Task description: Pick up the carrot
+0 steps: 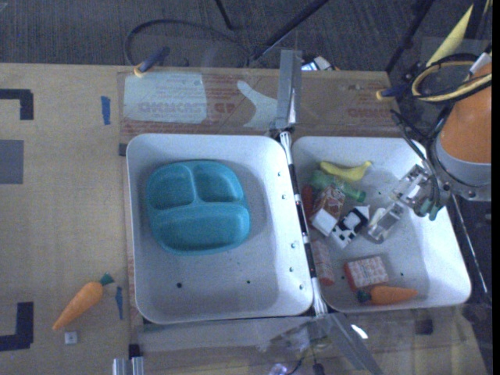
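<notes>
An orange carrot [388, 294] with a green stub lies near the front wall of the right bin [447, 266], pointing right. A second carrot [79, 304] lies on the bench outside the bins, at the front left. My gripper [384, 223] hangs low over the middle of the right bin, reaching in from the right. It is behind the bin's carrot and well apart from it, and nothing shows in its grasp. Just left of it is a black-and-white block [352, 223].
The right bin also holds a yellow banana [347, 169], a green item [326, 183], a white cube [323, 223] and a red-and-white packet [366, 270]. A blue divided plate [197, 206] sits in the left bin [234, 291]. Cables hang at the back right.
</notes>
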Controlling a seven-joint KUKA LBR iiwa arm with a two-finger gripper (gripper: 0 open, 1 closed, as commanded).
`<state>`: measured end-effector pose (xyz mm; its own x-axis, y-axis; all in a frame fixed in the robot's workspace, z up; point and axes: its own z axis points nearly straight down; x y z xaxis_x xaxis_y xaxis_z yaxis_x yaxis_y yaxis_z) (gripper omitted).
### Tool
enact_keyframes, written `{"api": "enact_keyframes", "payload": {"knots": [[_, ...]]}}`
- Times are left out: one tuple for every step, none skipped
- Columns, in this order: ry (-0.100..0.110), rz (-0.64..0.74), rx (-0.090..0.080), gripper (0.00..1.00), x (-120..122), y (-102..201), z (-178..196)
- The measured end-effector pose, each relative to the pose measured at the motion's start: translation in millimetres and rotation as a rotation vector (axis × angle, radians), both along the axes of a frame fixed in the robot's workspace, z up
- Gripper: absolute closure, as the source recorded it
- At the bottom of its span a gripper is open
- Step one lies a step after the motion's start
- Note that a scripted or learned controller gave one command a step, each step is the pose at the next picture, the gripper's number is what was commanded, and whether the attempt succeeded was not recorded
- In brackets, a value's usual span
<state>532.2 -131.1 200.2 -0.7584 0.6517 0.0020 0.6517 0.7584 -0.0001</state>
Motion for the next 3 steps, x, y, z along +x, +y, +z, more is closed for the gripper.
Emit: {"api": "enact_keyframes", "payload": {"knots": [[-0.004,0.346,-0.001,0.00,46.6,56.3,110.6],[-0.005,0.524,-0.001,0.00,60.5,54.7,156.2],[-0.006,0.748,-0.001,0.00,34.3,93.9,222.9]]}}
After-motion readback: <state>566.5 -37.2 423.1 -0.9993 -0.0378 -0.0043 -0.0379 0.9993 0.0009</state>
